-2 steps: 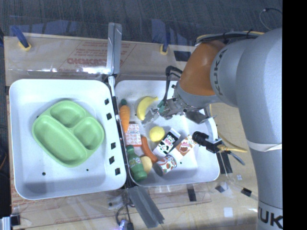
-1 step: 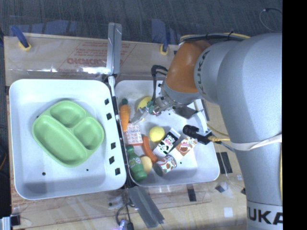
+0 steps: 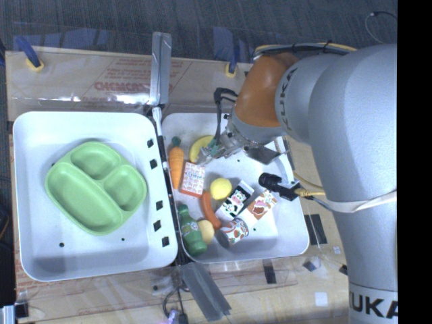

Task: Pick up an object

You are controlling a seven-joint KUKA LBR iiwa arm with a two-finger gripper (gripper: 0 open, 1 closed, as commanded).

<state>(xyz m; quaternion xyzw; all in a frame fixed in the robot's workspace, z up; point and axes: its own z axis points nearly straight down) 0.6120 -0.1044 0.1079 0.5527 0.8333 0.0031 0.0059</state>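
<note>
Grey arm (image 3: 351, 133) reaching in from the right, bulky and bent, with the orange band (image 3: 260, 93) turned toward the far rim of the right bin (image 3: 293, 238). Wrist tilted downward and to the left, ending in the jaws (image 3: 214, 148) low over the far-left part of that bin. Cannot tell how far the jaws stand apart, nor whether anything sits between them; the metal tips look very close to the yellow object (image 3: 199, 147), perhaps touching it.

All objects lying inside the right bin: orange carrot (image 3: 176, 165) along its left wall, printed card packet (image 3: 193, 179) just beside the carrot, yellow lemon (image 3: 221, 188) near the bin's middle, a second carrot-like orange stick (image 3: 209, 211) below the packet. Green bottle (image 3: 190, 231) at the near-left corner of the right bin, with a small yellow-green fruit (image 3: 205, 230) touching it. Small cartons (image 3: 236, 201) and a red-white can (image 3: 235, 231) near the middle and near side.

Left of the right bin, on the same surface, the left bin (image 3: 34, 248) bearing a green divided plate (image 3: 96, 186).
</note>
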